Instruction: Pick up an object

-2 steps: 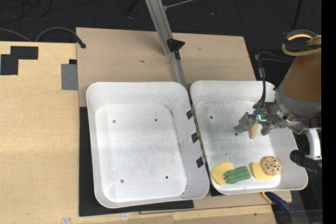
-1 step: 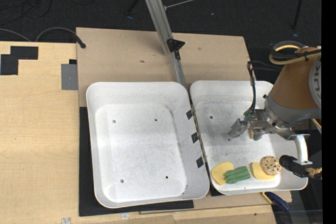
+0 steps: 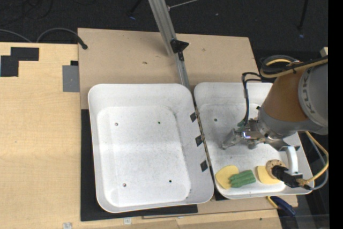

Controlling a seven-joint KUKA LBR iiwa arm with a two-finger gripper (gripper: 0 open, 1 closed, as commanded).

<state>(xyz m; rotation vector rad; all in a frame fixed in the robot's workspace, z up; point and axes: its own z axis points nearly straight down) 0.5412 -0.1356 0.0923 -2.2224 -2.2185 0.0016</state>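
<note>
In the right bin (image 3: 225, 102), three small things lie along the front wall: a yellow piece (image 3: 226, 174), a green ridged piece (image 3: 243, 178) leaning against it, and a pale yellow piece (image 3: 267, 175) further right. My gripper (image 3: 231, 140) hangs low over the middle of this bin, pointing left, a short way behind the yellow and green pieces. Nothing shows in its grasp. The grey and orange arm (image 3: 292, 102) covers the bin's right side.
The left bin (image 3: 139, 147) lies beside the right one, parted from it by a ridge with black clips (image 3: 198, 139). A slanted metal rail (image 3: 161, 13) rises behind the bins. Cables (image 3: 278, 61) loop near the arm at the right.
</note>
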